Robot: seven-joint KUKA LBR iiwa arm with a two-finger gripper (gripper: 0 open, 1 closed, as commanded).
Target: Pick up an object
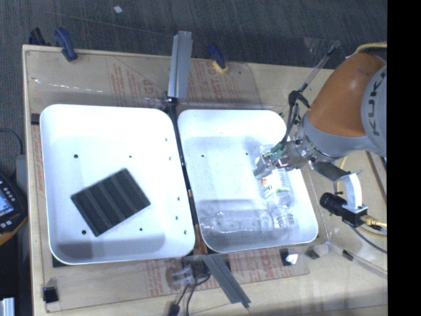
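Hovering over a labelled plastic bottle (275, 191), the gripper's (268, 162) state cannot be told.

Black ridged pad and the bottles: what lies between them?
In the camera view, bare white floor and the two bins' meeting walls separate the black ridged pad from the clear bottles.

Two white bins sit side by side on the counter (99, 71). The left bin (59, 127) holds a dark ribbed pad (110, 201), lying flat and turned at an angle. The right bin (217, 127) holds two clear plastic bottles: one (237, 221) lies along the near wall, the other (276, 193) lies by the right wall. The gripper (268, 161) is low over the upper end of the second bottle. Blue clamps (64, 43) grip the counter's far edge.
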